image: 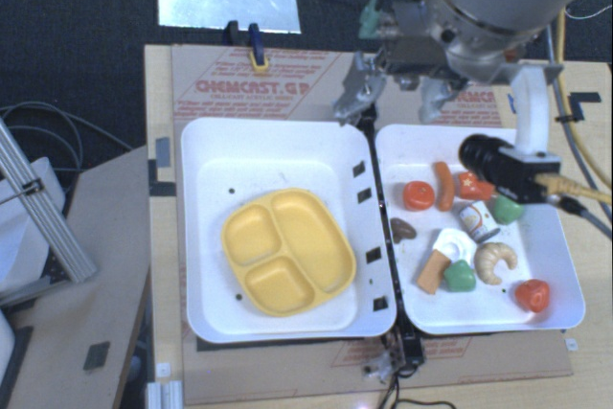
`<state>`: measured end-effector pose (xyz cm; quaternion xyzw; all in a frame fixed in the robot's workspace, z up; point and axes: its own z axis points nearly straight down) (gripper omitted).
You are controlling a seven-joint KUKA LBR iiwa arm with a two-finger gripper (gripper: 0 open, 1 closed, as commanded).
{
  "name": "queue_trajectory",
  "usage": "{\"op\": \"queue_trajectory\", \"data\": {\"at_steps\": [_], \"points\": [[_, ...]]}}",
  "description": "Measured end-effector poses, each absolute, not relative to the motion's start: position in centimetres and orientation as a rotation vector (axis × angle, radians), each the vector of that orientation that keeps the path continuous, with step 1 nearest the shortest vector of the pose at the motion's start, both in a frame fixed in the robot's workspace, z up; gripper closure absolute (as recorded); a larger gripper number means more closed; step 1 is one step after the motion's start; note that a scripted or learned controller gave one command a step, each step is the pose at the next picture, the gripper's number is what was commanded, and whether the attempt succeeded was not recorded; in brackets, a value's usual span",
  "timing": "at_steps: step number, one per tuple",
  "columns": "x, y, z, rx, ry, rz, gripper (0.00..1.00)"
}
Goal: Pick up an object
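Gripper point(388, 91) mine, hanging over far rim between two bins; whether clenched or released, cannot tell. Nothing seen in it. Left bin point(206, 206) holds yellow divided tray point(287, 251). Right bin point(565, 287) holds candidates: red tomato point(418, 195), orange sausage point(442, 184), croissant point(496, 260), green piece point(460, 276), red piece point(533, 295), small brown piece point(401, 229).

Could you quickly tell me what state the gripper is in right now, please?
Gripper: raised over the back rim of the bins, nothing visible between its fingers; open or shut cannot be told.
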<state>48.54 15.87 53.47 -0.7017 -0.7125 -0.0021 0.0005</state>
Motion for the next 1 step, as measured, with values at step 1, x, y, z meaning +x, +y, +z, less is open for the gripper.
{"op": "queue_trajectory", "data": {"at_steps": [1], "points": [[50.77, 23.94, 53.42, -2.208, -2.234, -0.005, 0.00]]}}
